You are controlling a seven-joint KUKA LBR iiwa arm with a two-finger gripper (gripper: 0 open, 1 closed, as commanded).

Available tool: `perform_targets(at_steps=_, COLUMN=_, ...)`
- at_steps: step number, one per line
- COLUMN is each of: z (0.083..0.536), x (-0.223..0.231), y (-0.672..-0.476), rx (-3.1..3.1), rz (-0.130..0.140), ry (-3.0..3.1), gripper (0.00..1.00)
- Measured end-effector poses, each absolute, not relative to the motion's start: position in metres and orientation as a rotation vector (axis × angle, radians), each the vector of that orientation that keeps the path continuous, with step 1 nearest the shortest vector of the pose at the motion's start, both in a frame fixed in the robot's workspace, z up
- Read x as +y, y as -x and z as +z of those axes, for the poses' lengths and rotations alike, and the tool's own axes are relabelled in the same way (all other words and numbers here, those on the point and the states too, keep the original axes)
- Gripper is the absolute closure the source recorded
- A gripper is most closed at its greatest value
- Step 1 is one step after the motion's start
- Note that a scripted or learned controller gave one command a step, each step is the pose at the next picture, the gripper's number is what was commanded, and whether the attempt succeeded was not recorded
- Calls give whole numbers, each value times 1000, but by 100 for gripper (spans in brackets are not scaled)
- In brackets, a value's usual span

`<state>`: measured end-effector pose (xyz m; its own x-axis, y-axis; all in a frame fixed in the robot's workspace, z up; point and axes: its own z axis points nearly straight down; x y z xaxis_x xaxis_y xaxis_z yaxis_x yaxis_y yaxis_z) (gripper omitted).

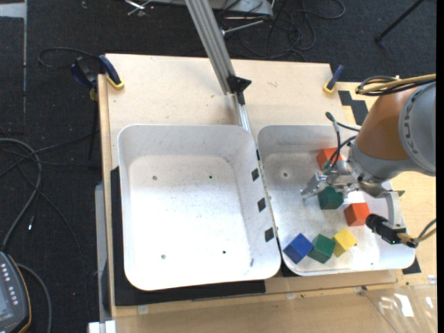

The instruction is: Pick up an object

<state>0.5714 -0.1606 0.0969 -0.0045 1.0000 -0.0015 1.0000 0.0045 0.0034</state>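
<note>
My gripper (pixel 326 187) is low in the right bin (pixel 291 144), directly over a dark green block (pixel 331 200) whose top edge it covers. An orange block (pixel 325 157) lies just behind the gripper, partly hidden by the wrist. A second orange block (pixel 356 214) sits to the right of the dark green one. Along the bin's front lie a blue block (pixel 299 247), a green block (pixel 322 248) and a yellow block (pixel 345 241), close together.
The left bin (pixel 139 144) adjoins the right one along a shared wall. A slanted metal pole (pixel 211 37) rises from the bench behind the bins. The grey and orange arm (pixel 395 130) overhangs the right bin's right side.
</note>
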Motion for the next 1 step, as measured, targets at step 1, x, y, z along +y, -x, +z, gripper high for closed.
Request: perform_targets(at_steps=1, z=105, x=-162, y=-571, rx=2220, rz=1, ry=-2220, gripper=100)
